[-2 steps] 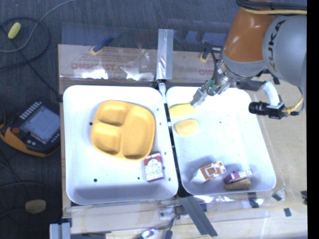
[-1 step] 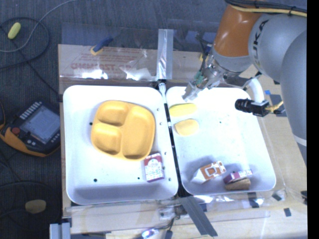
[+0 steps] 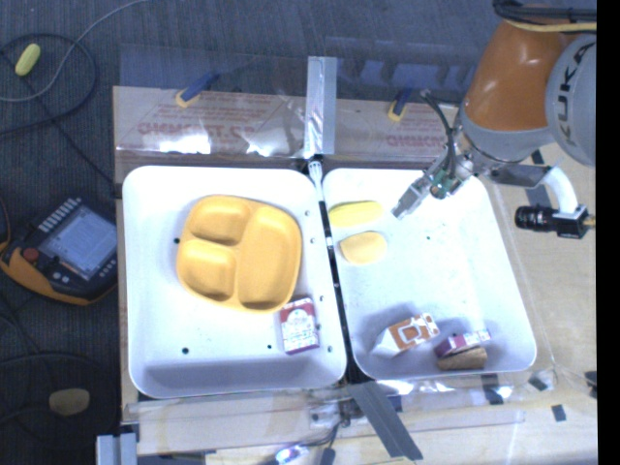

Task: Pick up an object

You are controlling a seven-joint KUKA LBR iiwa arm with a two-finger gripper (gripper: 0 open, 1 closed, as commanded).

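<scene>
My gripper (image 3: 403, 206) hangs over the upper part of the right bin (image 3: 504, 260), its thin fingers pointing down-left, with nothing seen between them. Just left of the tips lies a pale yellow block (image 3: 355, 213), and below that a round yellow piece (image 3: 363, 247). An orange-and-white small box (image 3: 413, 333) and a brown-and-red packet (image 3: 461, 350) lie near the right bin's front edge. The left bin (image 3: 155, 337) holds a large yellow sectioned tray (image 3: 240, 251) and a small red box (image 3: 298, 326).
A metal divider post (image 3: 321, 105) stands behind the seam between the bins. An orange-edged handheld pendant (image 3: 60, 250) lies on the floor at left. The arm's orange band (image 3: 513, 66) fills the upper right.
</scene>
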